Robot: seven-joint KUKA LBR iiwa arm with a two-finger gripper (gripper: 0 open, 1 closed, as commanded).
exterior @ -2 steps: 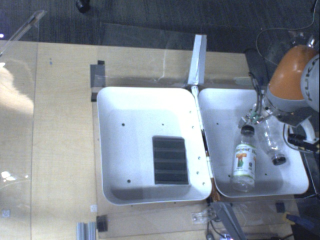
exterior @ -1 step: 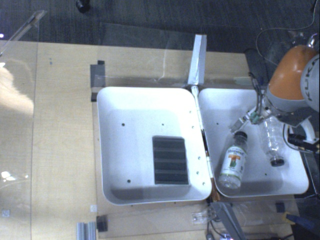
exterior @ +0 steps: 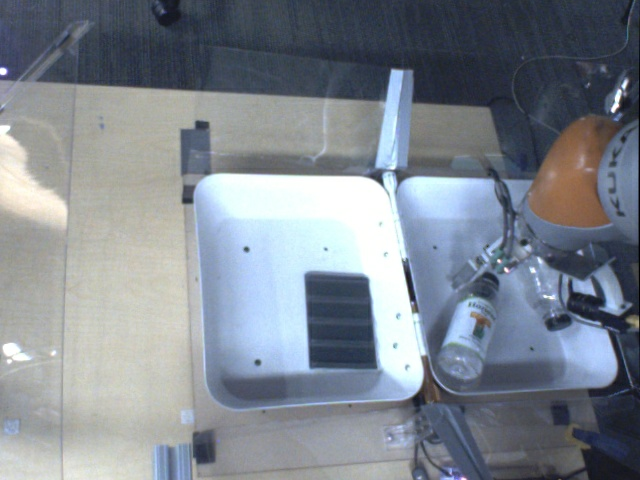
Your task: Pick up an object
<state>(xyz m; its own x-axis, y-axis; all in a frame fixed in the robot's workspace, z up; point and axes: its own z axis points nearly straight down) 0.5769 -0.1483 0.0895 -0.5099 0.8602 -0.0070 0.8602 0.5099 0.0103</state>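
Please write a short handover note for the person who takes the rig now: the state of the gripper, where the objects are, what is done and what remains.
Gripper: low in the right bin, at the cap end of the clear bottle; whether it grips the bottle cannot be seen.
Clear bottle: lying tilted on the right bin's floor, base toward the front rim.
Black ridged block: flat in the left bin, untouched.
Done: arm is down at the bottle.
Left: confirm a grasp and lift; nothing is raised yet.

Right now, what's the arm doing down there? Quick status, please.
Gripper low in the right bin, at the cap end of a clear bottle. Bottle lying in the bin, grasp unconfirmed. Dark ridged block sits apart in the left bin.
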